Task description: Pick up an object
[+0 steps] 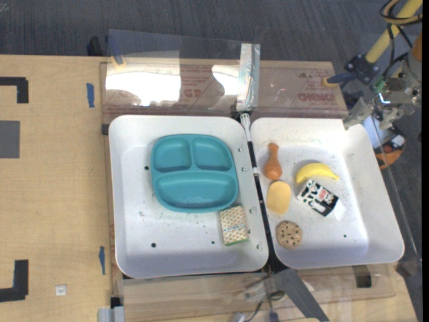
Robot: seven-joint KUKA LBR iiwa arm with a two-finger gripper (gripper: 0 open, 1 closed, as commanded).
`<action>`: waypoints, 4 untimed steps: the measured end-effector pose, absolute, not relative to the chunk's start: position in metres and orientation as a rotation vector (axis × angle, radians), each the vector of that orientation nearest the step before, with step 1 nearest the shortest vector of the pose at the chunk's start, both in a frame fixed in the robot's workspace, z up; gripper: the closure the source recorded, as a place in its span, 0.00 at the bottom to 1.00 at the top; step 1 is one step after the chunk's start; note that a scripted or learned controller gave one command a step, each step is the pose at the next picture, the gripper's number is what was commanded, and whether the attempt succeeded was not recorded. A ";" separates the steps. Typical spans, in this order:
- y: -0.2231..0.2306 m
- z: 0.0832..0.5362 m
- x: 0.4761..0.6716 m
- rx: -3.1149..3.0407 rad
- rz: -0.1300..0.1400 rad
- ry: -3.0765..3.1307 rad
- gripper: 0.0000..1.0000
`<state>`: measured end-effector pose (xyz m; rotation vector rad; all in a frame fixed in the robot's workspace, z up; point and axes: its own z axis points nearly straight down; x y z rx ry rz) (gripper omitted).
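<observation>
Yellow banana [316,172] is found in the right bin [385,237], long axis running roughly left-right, down and to the left of the gripper [375,106] parked past the bin's top-right corner, and whether that's open or closed can't be told.

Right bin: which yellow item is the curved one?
The banana, curved, beside the black-and-white carton. The other yellow item, the lemon, is a rounded lump left of it.

even, bright overhead light. strong glare on the clear panel [177,79] behind the bins. focus slightly soft throughout.
</observation>
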<state>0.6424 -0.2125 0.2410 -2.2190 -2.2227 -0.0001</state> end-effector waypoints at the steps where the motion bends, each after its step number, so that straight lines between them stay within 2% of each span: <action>1: -0.185 0.099 0.613 -2.221 0.008 -2.209 0.00; 2: -0.164 0.087 0.566 -2.359 -0.004 -2.080 0.00; 3: -0.164 0.099 0.568 -2.364 -0.010 -2.083 1.00; 4: -0.164 0.098 0.568 -2.364 -0.009 -2.082 0.00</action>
